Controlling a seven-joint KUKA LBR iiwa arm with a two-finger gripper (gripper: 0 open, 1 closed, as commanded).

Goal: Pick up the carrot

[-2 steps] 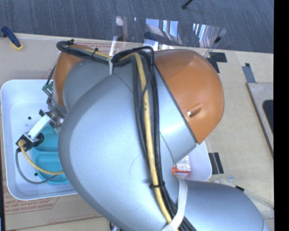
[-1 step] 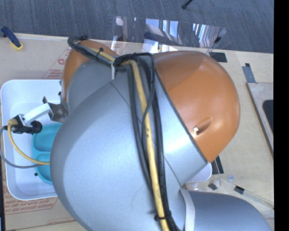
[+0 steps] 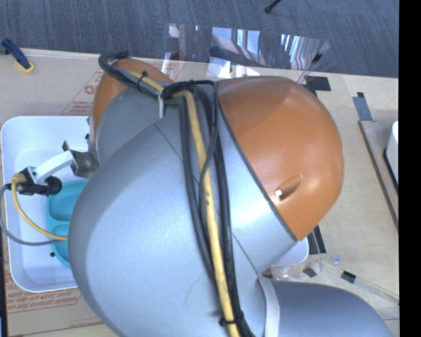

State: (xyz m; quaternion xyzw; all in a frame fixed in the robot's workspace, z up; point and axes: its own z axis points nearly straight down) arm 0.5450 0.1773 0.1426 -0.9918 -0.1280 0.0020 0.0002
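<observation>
Arm [image 3: 196,209] bulk, grey with orange band, covers most of tabletop [image 3: 365,209] and both bins. Carrot hidden; position relative to claw cannot be told. Claw itself hidden under arm, so grip state cannot be told. Left white bin [image 3: 14,188] partly visible, holding light-blue object [image 3: 62,213]. Yellow cable [image 3: 28,220] loops over bin beside black connector [image 3: 38,185].

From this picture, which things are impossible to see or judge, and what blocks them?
- Carrot: hidden in the camera view; the grey arm covers most of the left bin.
- Gripper: its state is hidden under the arm.
- Turquoise object: partly covered by the arm, so its kind is unclear.
- Right bin: mostly behind the arm.
</observation>
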